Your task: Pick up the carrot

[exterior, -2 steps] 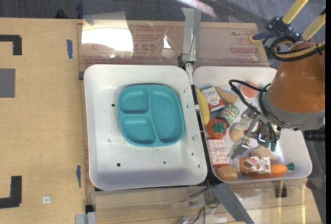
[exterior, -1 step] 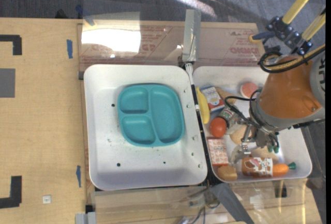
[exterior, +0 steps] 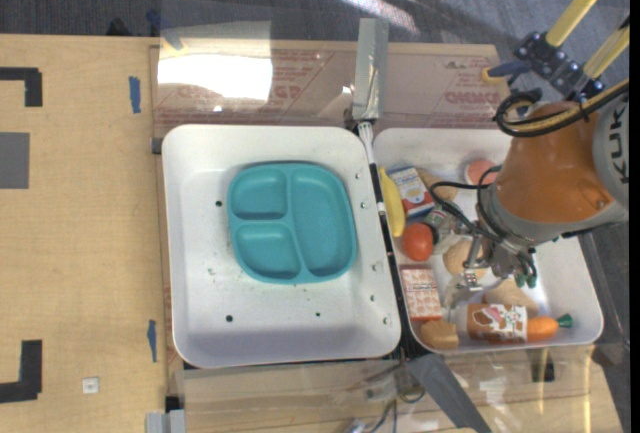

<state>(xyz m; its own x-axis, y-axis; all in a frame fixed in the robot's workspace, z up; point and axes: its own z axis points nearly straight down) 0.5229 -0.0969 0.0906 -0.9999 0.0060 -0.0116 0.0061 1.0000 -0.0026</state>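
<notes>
Two shallow white bins sat side by side on the bench; I counted one teal three-compartment plastic plate (exterior: 293,221) in the left bin (exterior: 190,321) and a clutter of toy food in the right bin (exterior: 585,301). My gripper (exterior: 490,266) hung over the middle of the right bin, and whether it was spread or pressed together I could not tell. The one orange plastic carrot with a green tip (exterior: 545,326) lay at the right bin's near edge, toward its right corner, just beside one red-labelled bottle (exterior: 495,321). One red tomato (exterior: 418,241) and one yellow banana (exterior: 393,206) lay by the left wall. I judged myself in the approach: next I needed to shift toward the near edge and descend over the carrot.
</notes>
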